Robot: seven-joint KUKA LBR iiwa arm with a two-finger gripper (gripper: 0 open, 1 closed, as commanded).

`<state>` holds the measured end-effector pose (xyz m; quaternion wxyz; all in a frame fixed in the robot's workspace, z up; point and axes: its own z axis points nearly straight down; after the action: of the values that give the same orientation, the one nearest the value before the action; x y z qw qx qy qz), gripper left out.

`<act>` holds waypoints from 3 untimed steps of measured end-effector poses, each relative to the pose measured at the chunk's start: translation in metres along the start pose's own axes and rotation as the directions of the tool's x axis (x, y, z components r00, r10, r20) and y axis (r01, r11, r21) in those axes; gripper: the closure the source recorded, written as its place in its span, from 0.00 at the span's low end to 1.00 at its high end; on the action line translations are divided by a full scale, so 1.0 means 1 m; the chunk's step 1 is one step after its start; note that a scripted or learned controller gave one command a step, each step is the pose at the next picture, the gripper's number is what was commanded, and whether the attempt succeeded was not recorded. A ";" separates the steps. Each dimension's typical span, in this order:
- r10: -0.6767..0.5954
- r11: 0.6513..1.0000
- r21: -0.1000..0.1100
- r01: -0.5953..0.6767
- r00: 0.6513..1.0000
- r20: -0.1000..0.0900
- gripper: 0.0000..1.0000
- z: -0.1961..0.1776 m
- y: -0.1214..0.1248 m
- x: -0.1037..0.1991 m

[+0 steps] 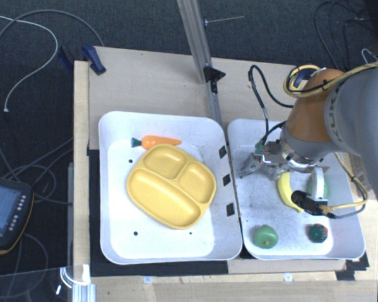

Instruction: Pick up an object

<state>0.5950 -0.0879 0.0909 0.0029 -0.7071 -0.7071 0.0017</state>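
Fruit sits nearest in the right bin (354, 247): a green apple (265, 236) and a small dark red-green piece (317, 233) along its near edge. Just beyond, a banana (286, 191) lies beside the claw (264, 162), which hangs low over this bin; its grip cannot be judged. The left bin (108, 238) holds a yellow divided plate (171, 185), with a carrot (159, 141) behind it

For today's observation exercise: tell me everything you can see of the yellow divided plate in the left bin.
The yellow divided plate is a rounded, smooth tray that looks like plastic, with three shallow compartments: two smaller ones on its far side and one long one nearer the camera. It lies flat, turned at a slant, on the floor of the left white bin. An orange toy carrot lies just beyond its far edge.
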 end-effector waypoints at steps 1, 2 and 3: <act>0.000 1.000 -0.005 0.000 1.000 -0.001 1.00 -0.013 0.001 0.001; -0.001 1.000 -0.012 0.001 1.000 0.002 1.00 -0.057 0.001 0.000; -0.001 1.000 -0.013 0.001 1.000 0.003 1.00 -0.111 -0.007 -0.003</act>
<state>0.5890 -0.0915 0.2022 -0.0027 -0.7069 -0.7073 -0.0021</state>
